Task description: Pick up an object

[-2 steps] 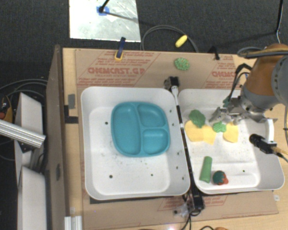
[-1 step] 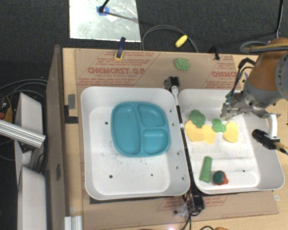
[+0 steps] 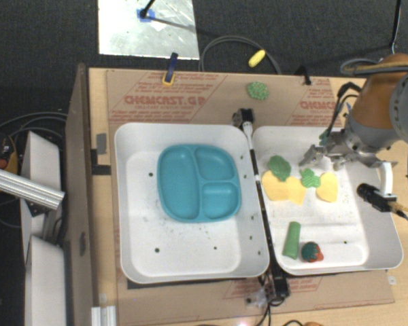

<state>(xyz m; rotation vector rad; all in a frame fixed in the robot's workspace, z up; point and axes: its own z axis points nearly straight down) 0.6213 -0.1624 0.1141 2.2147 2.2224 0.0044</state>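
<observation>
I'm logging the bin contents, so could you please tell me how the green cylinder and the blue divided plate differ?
The green cylinder lies in the right bin, among other small toys; the blue divided plate sits alone in the left bin. The cylinder is small and narrow; the plate is far larger, broad and flat. The cylinder is plain; the plate has three compartments. Both rest untouched, apart from the tool.

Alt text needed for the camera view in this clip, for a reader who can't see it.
A grey arm's end effector hovers over the right bin, above a cluster of yellow and green toy foods; a green cylinder and a red-green piece lie nearer the front. The left bin holds a blue divided plate.
</observation>
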